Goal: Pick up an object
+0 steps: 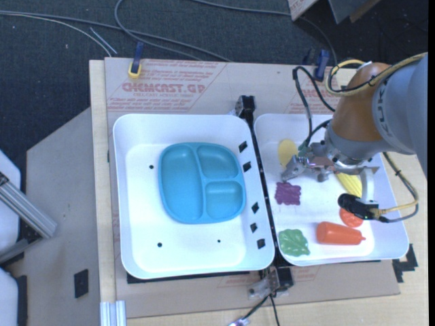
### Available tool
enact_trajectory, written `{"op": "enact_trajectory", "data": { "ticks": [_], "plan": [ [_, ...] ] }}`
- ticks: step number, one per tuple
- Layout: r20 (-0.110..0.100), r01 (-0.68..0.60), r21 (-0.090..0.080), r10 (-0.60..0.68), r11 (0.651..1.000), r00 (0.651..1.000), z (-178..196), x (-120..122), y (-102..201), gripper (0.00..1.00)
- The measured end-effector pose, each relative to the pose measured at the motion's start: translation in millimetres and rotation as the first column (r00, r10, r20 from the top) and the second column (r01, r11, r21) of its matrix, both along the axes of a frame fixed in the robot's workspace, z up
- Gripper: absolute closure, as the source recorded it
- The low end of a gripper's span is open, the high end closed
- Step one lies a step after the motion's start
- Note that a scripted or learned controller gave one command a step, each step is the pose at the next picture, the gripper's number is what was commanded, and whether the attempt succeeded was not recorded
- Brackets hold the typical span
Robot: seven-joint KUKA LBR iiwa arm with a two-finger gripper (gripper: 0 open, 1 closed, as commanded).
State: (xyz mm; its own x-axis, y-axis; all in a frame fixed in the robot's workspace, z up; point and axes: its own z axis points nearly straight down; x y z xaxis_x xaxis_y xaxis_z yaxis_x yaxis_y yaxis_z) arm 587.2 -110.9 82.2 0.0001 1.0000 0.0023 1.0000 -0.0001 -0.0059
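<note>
Pincer low in the right bin, upper-left part, reaching in from the right under the grey arm with its orange band; cannot tell if it is open or closed, and nothing is visibly gripped. Closest things: yellow piece just above-left of the pincer, near the bin's left wall, and the purple grape bunch just below it, lying flat on the bin floor; whether the pincer touches either is unclear. Yellow corn cob to the right of the pincer, partly under the wrist. Red item lower right, partly covered, kind unclear. Orange carrot-like piece lies lengthwise near the front edge, just below the red item. Green leafy piece in the front-left corner, well apart from the pincer. Left bin holds a blue divided plate, roughly centred, flat, three compartments, all bare. Both bins sit side by side on the desk, a brown printed board; a yellow-and-blue clamp at its back edge, grey cables on the dark floor behind.
</note>
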Motion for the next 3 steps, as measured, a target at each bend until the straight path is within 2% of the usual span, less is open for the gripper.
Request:
{"op": "enact_trajectory", "data": {
  "ticks": [1, 3],
  "plan": [
    [0.006, 0.000, -0.001, 0.000, 1.000, 1.000, 14.0, 1.6, -0.2, 1.00],
    [0.012, -0.001, -0.003, 0.001, 1.000, 1.000, 115.1, 11.3, 7.0, 1.00]
  ]
}}
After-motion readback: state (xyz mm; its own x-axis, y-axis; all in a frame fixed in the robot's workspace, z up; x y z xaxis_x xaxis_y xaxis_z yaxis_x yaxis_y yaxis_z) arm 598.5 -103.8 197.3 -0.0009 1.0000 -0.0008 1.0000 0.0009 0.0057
